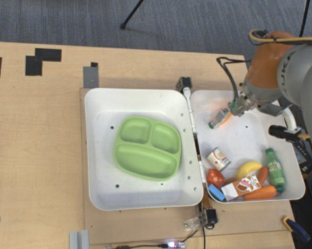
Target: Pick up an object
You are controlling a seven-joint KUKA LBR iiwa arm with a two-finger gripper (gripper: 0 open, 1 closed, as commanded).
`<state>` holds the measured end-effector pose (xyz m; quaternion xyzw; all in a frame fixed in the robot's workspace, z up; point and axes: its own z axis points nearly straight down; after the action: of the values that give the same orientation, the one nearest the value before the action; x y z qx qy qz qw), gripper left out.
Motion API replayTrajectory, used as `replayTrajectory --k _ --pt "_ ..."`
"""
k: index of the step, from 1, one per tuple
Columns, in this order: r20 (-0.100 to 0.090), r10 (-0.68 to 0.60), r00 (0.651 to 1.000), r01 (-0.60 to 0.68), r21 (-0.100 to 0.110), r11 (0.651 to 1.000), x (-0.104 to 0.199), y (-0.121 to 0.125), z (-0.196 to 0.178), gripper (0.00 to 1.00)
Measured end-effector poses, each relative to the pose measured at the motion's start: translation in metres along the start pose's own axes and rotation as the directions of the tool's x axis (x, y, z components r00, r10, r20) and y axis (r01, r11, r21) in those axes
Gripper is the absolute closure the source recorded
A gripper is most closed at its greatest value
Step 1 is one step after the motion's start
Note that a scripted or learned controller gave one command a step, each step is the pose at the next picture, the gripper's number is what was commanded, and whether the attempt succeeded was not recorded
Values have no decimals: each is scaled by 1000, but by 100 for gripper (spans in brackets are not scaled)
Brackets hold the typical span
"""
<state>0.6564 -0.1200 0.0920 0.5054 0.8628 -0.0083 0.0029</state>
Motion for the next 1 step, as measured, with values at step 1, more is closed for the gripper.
replayTrajectory --k 1 --pt "-1 -42 999 42 1 999 -1 0 0 0"
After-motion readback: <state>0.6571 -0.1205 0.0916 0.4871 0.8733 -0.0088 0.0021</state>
